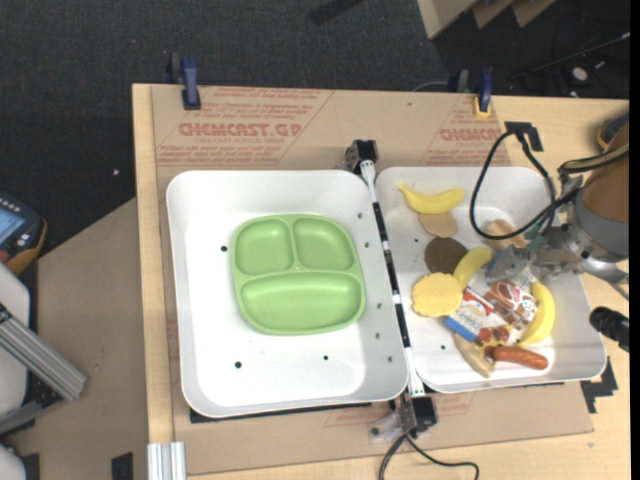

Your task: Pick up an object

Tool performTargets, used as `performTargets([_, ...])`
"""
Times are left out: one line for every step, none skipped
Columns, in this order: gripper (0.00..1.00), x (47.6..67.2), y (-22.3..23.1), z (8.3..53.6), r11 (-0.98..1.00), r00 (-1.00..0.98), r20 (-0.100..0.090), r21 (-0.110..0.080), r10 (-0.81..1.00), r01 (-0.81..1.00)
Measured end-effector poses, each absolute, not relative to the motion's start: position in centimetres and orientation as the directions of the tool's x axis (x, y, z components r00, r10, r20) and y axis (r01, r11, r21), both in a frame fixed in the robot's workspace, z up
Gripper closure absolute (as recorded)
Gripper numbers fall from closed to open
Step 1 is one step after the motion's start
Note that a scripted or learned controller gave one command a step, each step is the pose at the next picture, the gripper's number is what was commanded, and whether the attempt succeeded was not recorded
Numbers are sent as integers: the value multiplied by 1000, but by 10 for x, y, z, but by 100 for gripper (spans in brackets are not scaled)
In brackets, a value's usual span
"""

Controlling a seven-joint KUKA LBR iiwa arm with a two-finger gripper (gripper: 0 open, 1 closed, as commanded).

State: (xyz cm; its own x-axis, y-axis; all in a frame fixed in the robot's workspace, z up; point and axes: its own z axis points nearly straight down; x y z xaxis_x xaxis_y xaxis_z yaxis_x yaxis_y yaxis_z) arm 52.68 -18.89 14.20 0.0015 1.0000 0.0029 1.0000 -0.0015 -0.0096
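- You are looking down on the bench (250,118), its brown board running out past both bins on every side, with blue clamps (187,76) gripping its far edge.
- The left bin (200,358) is lying beside the right bin (570,363), their inner rims touching along a black seam; you are seeing bare white floor all round the left bin's edges, widest at the near side.
- A green divided plate (297,273) is sitting in the middle of the left bin, well apart from every wall.
- The arm (605,203) is reaching in from the right over the right bin's far right part, with a black cable (490,173) looping above it.
- The pincer (520,258) is hanging low over the heap of things; you cannot tell whether its fingers are apart or together.
- The things to pick are crowding the right bin: a yellow banana (432,200) near the far wall, a brown disc (445,254) below it, a yellow round piece (436,294) near the inner rim, a second banana (544,314) toward the right wall, and a red sausage (520,356) close to the near rim.
- Open floor in the right bin is lying mostly at the near left corner.
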Motion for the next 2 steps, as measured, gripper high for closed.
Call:
performTargets([0, 585, -160, 90, 5, -5, -1, 17, 1000, 1000])
performTargets([0, 562, -113, 92, 3, -3, -10, 21, 1000, 1000])
